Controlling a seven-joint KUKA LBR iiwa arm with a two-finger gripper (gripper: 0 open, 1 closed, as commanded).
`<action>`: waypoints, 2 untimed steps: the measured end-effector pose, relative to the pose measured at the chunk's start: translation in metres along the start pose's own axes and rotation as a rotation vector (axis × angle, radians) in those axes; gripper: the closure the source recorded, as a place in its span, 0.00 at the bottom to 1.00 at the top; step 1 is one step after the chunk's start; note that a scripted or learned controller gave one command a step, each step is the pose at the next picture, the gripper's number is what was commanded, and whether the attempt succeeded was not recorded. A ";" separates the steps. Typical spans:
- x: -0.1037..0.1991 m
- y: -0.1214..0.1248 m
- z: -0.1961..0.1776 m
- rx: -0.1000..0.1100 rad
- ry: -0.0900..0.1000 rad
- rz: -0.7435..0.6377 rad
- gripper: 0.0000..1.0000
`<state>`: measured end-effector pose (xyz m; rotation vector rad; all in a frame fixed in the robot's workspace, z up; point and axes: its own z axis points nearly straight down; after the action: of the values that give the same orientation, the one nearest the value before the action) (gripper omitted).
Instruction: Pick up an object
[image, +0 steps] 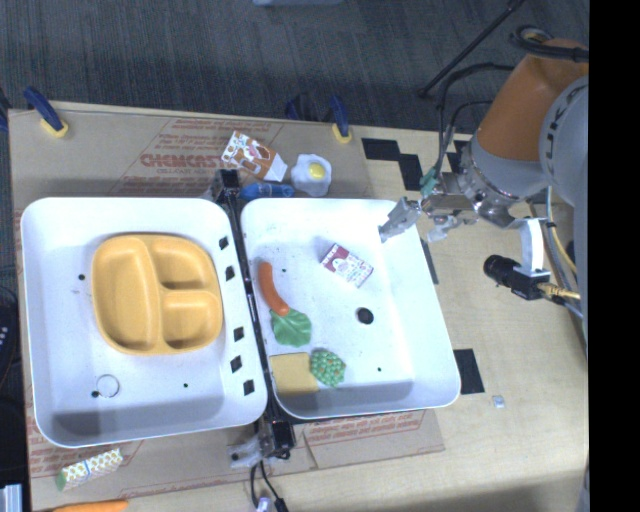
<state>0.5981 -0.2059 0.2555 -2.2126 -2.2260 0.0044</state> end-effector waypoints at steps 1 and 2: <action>0.018 0.044 0.164 0.000 0.002 -0.202 0.00; 0.019 0.044 0.153 0.001 0.002 -0.206 1.00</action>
<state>0.6419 -0.1870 0.1019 -1.9709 -2.4403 0.0028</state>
